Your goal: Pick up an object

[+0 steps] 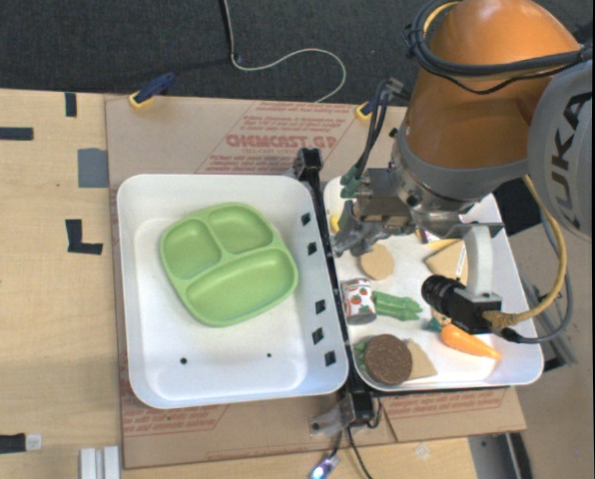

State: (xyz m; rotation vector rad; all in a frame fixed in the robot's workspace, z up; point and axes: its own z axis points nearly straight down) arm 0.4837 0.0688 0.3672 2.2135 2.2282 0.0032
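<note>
2 white bins [138, 297], 1 green tray [228, 262], 1 carrot [467, 341], 1 choc cookie [387, 358], 1 green toy [397, 305]

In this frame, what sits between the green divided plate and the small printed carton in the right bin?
In the camera view, between the green divided plate and the printed carton run the bins' adjoining white walls, with small black clips.

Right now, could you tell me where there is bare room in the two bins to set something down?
The left bin has bare floor all round the green divided plate, widest along its near edge below the plate. The right bin is crowded: the gripper, a tan cookie, green toy, chocolate cookie and carrot fill it.
</note>
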